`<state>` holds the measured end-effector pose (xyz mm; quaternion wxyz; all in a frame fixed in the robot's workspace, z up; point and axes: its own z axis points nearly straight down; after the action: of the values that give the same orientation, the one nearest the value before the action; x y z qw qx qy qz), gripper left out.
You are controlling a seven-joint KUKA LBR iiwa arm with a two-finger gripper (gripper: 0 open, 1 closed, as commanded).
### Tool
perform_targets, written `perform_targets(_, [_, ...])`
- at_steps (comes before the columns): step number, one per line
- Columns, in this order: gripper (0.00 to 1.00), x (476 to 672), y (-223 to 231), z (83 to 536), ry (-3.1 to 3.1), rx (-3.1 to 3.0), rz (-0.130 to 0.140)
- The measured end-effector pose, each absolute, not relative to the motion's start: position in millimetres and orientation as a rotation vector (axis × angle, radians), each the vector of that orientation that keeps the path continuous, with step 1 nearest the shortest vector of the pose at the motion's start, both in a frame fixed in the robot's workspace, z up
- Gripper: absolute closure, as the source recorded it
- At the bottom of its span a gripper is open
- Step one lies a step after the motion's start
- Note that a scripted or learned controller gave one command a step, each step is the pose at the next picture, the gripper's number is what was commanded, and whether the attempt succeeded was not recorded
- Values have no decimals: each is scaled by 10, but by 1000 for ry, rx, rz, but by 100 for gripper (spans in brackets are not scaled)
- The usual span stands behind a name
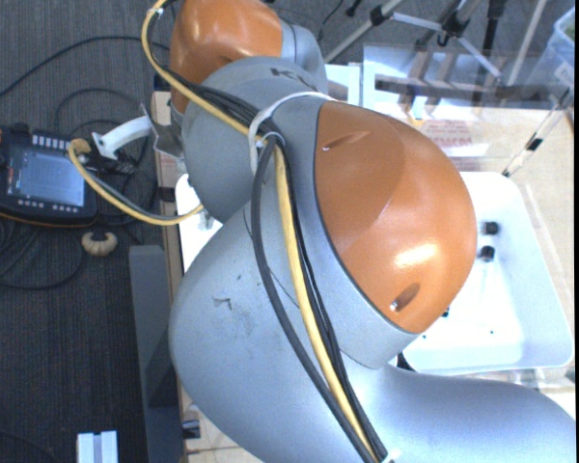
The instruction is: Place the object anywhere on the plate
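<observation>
The grey and orange arm covers most of the view. At three o'clock a white bin peeks out. At nine o'clock a control pendant lies on dark carpet. The hand's state and the object's place cannot be told.

A: Is the light good?
B: Yes, bright and even. The orange cover of the arm has a soft white glare.
A: And sharpness?
B: The arm is slightly soft; the white bin looks overexposed, the floor dark.
</observation>
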<state>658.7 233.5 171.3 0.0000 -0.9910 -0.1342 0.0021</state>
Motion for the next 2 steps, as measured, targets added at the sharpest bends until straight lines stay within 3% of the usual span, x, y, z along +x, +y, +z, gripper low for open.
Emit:
perform_targets(1, [0, 6571, 2125, 2676, -403, -3117, 7])
perform_targets(2, [0, 6427, 912, 3029, -347, -3128, 9])
